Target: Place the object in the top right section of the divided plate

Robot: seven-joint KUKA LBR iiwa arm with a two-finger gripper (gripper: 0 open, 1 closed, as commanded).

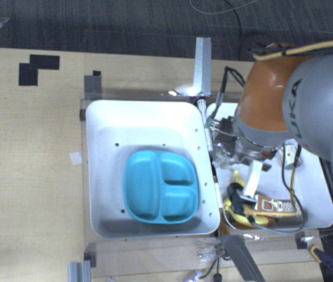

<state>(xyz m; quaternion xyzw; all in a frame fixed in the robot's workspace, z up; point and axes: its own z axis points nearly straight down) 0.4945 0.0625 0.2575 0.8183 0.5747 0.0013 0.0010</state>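
Note:
A blue divided plate (148, 184) lies in the left white bin (104, 151), with one large section on its left and two smaller ones on its right; all three sections are bare. My gripper (240, 200) is low in the right bin (319, 195), near that bin's front left corner, right over a yellow banana-shaped object (247, 218). The wrist and arm cover most of what lies under it, so I cannot tell whether anything is held.
An orange-brown packet with white print (279, 206) lies beside the yellow object along the right bin's front wall. The bulky grey and orange arm (283, 104) hangs over the right bin. A metal post (202, 63) stands behind the wall between the bins.

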